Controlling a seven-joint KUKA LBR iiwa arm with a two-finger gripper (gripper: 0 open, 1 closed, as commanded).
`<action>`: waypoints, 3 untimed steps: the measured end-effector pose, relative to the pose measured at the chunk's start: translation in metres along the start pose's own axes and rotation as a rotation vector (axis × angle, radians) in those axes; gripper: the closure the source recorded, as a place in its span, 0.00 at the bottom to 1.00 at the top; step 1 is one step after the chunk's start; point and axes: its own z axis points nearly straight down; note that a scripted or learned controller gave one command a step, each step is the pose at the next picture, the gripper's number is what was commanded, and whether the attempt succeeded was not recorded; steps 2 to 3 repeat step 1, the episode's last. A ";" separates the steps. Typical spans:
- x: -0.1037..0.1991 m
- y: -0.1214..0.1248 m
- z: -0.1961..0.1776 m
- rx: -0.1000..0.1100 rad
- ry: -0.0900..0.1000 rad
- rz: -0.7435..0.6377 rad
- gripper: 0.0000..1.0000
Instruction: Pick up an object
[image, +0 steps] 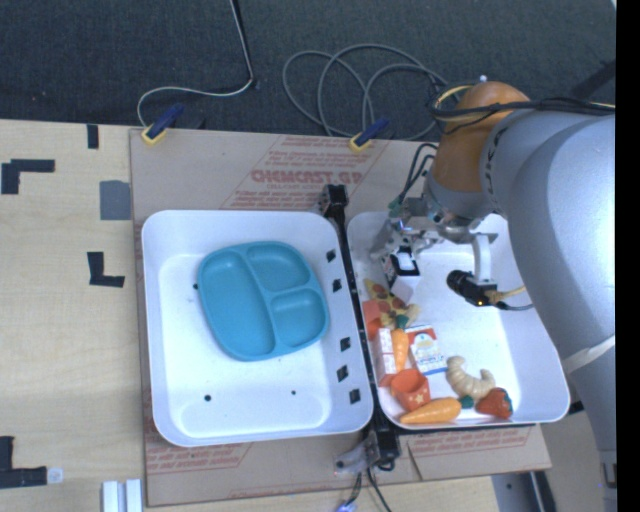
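Observation:
My gripper (398, 262) hangs low over the back left part of the right bin (525, 345), just behind a heap of small toy foods. The heap holds an orange carrot (432, 410), a red strawberry (495, 403), a cream peanut-shaped piece (468, 377), a small white carton (426, 350) and several red and orange pieces (385, 330). The dark fingers point down toward the pieces near the bin's left wall. Nothing shows between them.
The left bin (170, 400) holds a blue divided plate (264, 298). A black clip rail (345, 300) runs between the two bins. Cables (340, 85) loop on the dark floor behind the bench. The grey arm (560, 230) covers the right side.

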 end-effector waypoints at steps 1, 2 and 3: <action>0.070 -0.049 -0.089 0.001 0.002 0.000 1.00; 0.070 -0.049 -0.089 0.001 0.002 0.000 1.00; 0.070 -0.049 -0.089 0.001 0.002 0.000 1.00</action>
